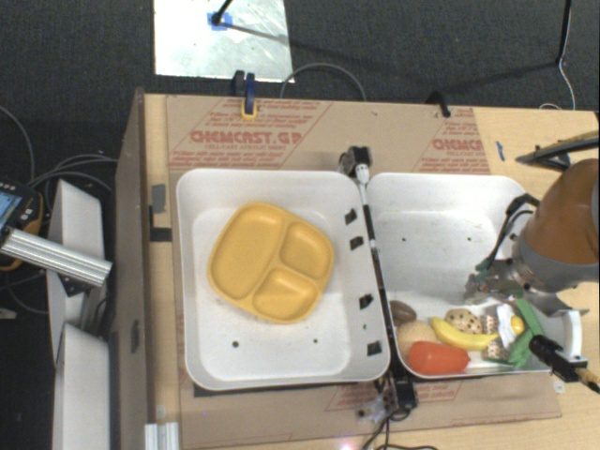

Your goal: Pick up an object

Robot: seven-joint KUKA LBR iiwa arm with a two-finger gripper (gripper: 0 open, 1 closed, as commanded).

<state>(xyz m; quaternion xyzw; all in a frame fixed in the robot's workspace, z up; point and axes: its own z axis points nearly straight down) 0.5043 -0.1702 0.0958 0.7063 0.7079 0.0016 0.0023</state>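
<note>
The objects lie heaped in the near corner of the right bin (441, 204): a yellow banana (461, 336), a red rounded piece (437, 357), a brown one (403, 311) and some small mixed items, perhaps packets. The gripper (495, 287) stands just above this heap, but its tip is blurred and partly covered by the arm, so its state cannot be told. The left bin (202, 251) holds a yellow divided tray (270, 262)
</note>
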